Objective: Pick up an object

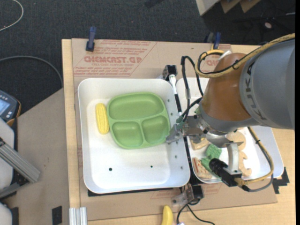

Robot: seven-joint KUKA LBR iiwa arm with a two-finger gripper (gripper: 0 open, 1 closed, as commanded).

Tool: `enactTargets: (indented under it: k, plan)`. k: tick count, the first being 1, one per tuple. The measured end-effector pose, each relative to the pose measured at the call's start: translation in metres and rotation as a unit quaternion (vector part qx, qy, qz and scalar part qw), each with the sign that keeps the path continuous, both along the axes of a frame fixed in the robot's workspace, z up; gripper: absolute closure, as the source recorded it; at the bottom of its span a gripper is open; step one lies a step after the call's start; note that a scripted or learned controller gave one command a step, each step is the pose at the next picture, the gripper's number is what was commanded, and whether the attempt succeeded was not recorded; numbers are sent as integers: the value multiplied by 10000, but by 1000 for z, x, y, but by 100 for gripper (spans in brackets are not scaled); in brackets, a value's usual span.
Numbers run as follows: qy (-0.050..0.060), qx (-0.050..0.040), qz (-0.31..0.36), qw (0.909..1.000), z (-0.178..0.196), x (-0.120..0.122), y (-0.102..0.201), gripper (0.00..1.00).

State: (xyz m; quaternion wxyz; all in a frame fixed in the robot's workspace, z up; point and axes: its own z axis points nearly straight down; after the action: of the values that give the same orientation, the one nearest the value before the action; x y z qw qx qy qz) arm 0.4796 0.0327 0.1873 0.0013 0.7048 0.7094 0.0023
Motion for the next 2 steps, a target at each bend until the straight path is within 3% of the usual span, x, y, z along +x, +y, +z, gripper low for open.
enactTargets:
  k: [1, 2]
  plan:
    - [-25, 10, 9, 10000, 94, 20, 126, 0]
    - [26, -8, -22, 10000, 99, 18, 121, 100]
